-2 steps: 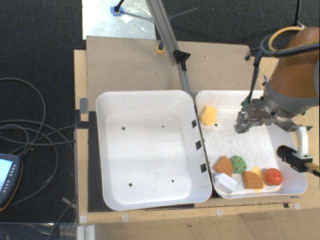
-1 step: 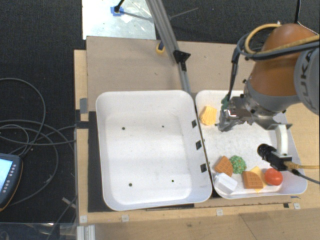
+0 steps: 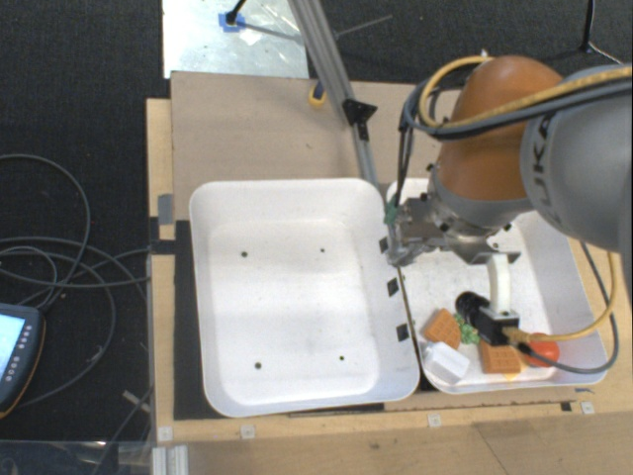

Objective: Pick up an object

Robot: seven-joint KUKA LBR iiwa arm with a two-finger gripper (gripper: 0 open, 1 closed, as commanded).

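The bench (image 3: 247,127) bears two white bins (image 3: 287,295) side by side.

Bright, even overhead light, mild glare on the white bins (image 3: 287,201), soft shadows, slight overall blur.

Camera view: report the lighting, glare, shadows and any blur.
Camera view: even overhead light; the left bin is bright but not blown out, with soft shading along its walls. Glare falls on the shiny floor patch at the top. The arm's orange band looks slightly soft, and it shades the right bin. The small objects near the orange block stay fairly sharp.
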